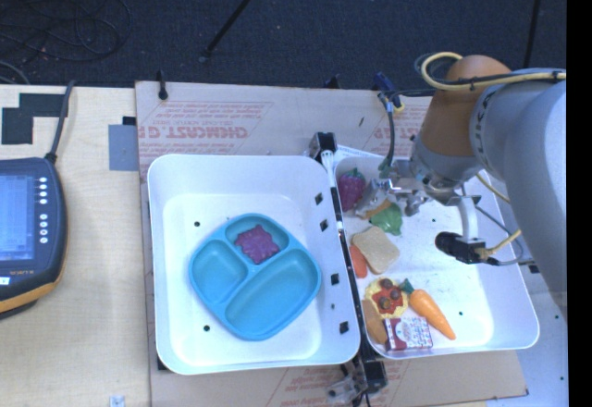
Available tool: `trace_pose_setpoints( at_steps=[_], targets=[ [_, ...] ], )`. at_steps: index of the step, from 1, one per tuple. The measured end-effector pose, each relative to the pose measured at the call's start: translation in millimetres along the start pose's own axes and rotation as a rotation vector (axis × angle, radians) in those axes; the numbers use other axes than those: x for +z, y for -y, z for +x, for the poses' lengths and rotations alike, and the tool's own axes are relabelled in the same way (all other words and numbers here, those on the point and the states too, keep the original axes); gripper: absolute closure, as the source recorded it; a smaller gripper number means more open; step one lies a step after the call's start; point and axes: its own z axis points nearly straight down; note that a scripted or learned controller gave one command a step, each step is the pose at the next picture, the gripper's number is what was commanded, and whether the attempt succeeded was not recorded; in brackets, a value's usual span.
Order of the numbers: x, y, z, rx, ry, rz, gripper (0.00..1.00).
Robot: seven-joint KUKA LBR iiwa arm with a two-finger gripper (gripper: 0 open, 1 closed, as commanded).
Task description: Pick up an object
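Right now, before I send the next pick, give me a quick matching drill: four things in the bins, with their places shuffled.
Things:
1. purple item
2. carrot
3. bread slice
4. gripper

Places:
A. near corner of the right bin, beside the ketchup packet
B. in a compartment of the blue tray
C. over the far part of the right bin, by the green toy
D. right bin, close to the divider between bins

Pairs: 1-B, 2-A, 3-D, 4-C
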Motion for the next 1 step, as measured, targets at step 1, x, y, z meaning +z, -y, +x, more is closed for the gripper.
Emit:
trace_pose_setpoints(
  at_steps=[1],
  targets=[
    [-10.3, 1.4, -3.0, 0.001, 0.005, 0.001, 1.0]
  ],
)
